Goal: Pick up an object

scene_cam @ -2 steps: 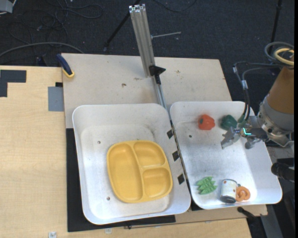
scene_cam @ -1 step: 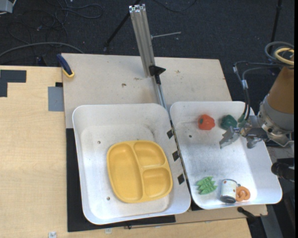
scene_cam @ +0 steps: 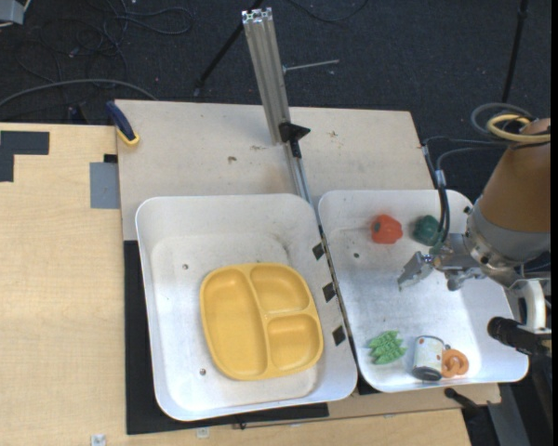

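Note:
In the right bin [scene_cam: 484, 337] lie a red round object [scene_cam: 385, 229] and a dark green one [scene_cam: 427, 229] near the far wall. A light green leafy piece [scene_cam: 386, 347] and a small grey can [scene_cam: 427, 356] with an orange ring [scene_cam: 455, 363] beside it sit near the front wall. My gripper [scene_cam: 433, 277] hangs over the middle of this bin, just in front of the dark green object. Its two fingers stand apart, open, with only bare bin floor between them.
The left bin [scene_cam: 167, 249] holds a yellow divided plate [scene_cam: 260, 321]. A metal post [scene_cam: 268, 72] rises behind the bins. The orange band of my arm [scene_cam: 525, 179] looms over the right bin's far right corner.

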You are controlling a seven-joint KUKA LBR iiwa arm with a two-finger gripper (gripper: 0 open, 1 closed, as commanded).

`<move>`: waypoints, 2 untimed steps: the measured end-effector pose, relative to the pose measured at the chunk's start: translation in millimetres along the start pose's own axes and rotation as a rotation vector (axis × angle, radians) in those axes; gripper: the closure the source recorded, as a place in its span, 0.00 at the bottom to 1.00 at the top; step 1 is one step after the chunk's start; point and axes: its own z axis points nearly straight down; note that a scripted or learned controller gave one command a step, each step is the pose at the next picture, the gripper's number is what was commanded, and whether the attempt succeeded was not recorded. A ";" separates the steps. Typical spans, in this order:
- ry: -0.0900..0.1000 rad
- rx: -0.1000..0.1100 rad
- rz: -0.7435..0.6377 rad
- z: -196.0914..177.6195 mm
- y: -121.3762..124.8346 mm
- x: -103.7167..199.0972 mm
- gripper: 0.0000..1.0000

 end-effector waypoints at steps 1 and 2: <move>0.001 0.000 -0.001 56.8 8.1 6.3 0.00; 0.001 -0.006 0.000 98.8 9.8 6.3 0.00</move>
